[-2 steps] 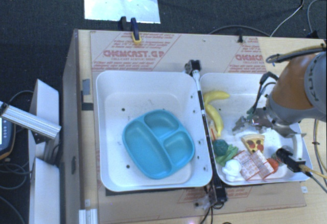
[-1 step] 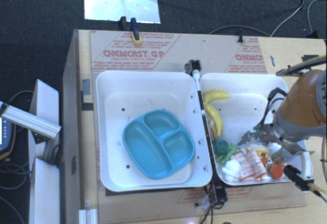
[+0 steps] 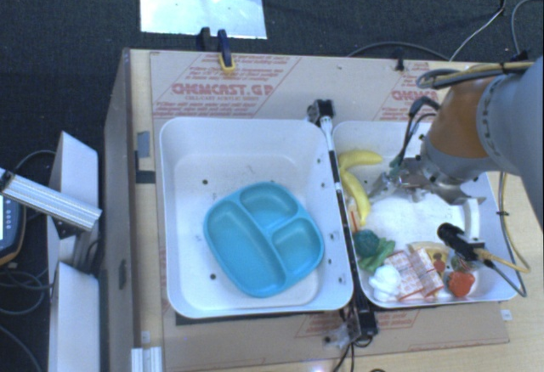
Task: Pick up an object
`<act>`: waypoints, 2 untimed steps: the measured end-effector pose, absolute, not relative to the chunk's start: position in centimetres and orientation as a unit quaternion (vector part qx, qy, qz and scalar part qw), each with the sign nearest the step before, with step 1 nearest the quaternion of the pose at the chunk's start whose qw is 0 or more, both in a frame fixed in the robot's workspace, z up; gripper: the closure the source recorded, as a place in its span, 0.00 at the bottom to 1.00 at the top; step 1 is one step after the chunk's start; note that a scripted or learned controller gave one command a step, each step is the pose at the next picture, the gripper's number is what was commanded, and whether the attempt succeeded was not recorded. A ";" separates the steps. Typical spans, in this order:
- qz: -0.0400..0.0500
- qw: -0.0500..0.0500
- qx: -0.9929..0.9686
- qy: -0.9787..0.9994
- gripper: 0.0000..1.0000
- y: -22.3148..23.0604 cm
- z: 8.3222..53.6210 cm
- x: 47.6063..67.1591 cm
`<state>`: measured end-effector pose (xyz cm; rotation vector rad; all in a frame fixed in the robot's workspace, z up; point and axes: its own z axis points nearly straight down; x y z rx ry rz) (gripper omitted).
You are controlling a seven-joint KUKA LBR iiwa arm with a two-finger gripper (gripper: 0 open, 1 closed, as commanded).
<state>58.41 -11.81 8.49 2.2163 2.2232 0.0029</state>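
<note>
Gripper (image 3: 393,179) low in right bin (image 3: 493,298), beside curved yellow bananas (image 3: 357,183).

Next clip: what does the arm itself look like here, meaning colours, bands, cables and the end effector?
The arm is a thick, rounded grey body entering from the right, with a broad orange band above the wrist. Below the band sits a grey wrist section, then metallic end effector hardware. Thin black cables loop beside the band, and a yellowish cable runs along the arm's upper edge.
</note>
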 end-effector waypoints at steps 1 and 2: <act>-0.010 -0.012 0.704 0.710 0.00 -11.4 8.4 66.3; 0.000 0.000 0.707 0.707 0.00 -15.9 8.4 55.5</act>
